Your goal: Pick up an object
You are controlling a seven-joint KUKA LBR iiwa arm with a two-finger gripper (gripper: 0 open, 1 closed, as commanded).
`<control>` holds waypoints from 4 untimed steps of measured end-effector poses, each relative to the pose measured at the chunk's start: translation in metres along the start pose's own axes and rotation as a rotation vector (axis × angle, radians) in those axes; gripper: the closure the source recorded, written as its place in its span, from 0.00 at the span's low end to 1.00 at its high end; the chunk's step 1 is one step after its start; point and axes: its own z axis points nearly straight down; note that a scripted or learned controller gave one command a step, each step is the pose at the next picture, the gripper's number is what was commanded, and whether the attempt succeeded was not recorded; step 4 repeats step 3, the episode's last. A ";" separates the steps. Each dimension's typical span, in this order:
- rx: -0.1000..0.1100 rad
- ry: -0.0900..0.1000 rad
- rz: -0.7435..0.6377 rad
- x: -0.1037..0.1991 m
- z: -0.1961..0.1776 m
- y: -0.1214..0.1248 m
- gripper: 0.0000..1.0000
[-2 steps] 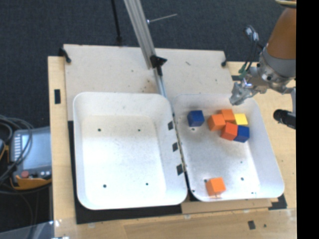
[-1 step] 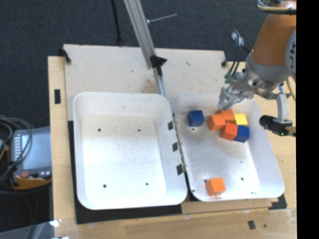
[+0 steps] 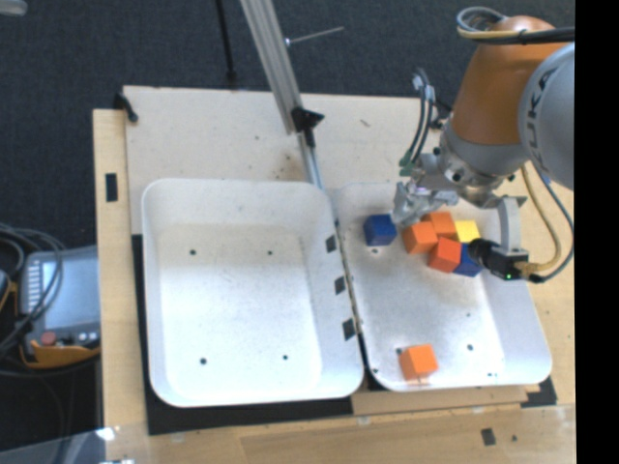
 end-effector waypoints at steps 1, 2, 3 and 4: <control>0.001 0.000 -0.003 0.049 0.013 -0.008 1.00; 0.001 0.001 -0.003 0.094 0.020 -0.019 1.00; -0.001 0.003 -0.007 0.155 0.012 -0.027 1.00; -0.001 0.003 -0.007 0.155 0.012 -0.027 1.00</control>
